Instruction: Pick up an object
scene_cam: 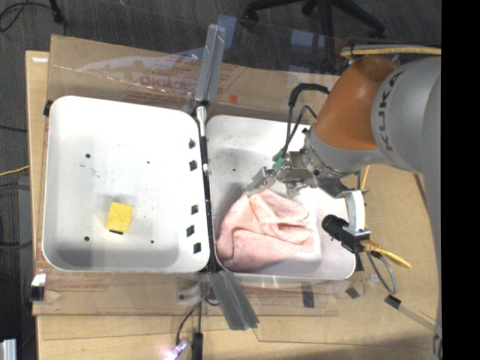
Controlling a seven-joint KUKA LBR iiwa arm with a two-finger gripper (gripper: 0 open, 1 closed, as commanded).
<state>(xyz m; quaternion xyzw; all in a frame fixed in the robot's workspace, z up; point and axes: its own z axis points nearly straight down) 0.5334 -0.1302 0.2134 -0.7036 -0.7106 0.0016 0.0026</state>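
Bins sit side by side on my desk (37, 73), two shallow white trays seen from above at a slant. The left bin (75, 118) holds a small yellow block (119, 217) lying flat toward its lower half. The right bin (240, 137) holds a pink cloth (266, 231), bunched in soft folds against the lower wall, near the divider between the trays.

My arm (375, 118) reaches in from the right, grey with an orange band. Its claw (279, 180) hangs at the cloth's upper edge, touching or nearly touching the fabric. Thin metal parts spread out around it, but I cannot tell from this angle how wide it stands, nor whether any cloth sits inside it.

I judge the cloth light, limp and easy to pinch, though it will drape and drag when lifted. A raised fold near the top of the heap looks the best place to grip. The block seems stiff and light, well apart from the claw.
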